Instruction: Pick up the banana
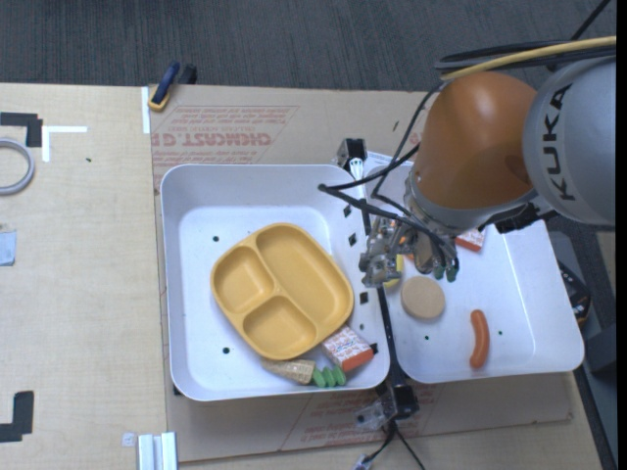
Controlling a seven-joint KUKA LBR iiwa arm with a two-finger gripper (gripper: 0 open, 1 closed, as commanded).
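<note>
The gripper (pixel 384 262) hangs low over the inner edge of the right bin (pixel 534 351), just beside the rim it shares with the left bin (pixel 181 292). Cables and the orange band of the arm (pixel 470 145) crowd the wrist, so I cannot tell whether it is released or clenched. A small patch of yellow (pixel 391 280) shows right under the tool; it may be the banana, but too little of it is visible to be sure, and nothing shows it being held.

Just beside the gripper in the right bin lies a round tan disc (pixel 424 299), perhaps a cookie or bun. Further toward the near corner lies a sausage (pixel 478 338), and a red-and-white packet (pixel 471 242) peeks out from under the arm.

In the left bin sits a yellow divided plate (pixel 282 289). Against its near edge lie a small carton (pixel 348 346), a green vegetable piece (pixel 331 376) and a beige stick (pixel 290 370).

The step in hand looks like the descent or grasp attempt at the bin's inner edge. The next move calls for closing squarely on the yellow item, clear of the rim and the disc, then lifting straight up.
</note>
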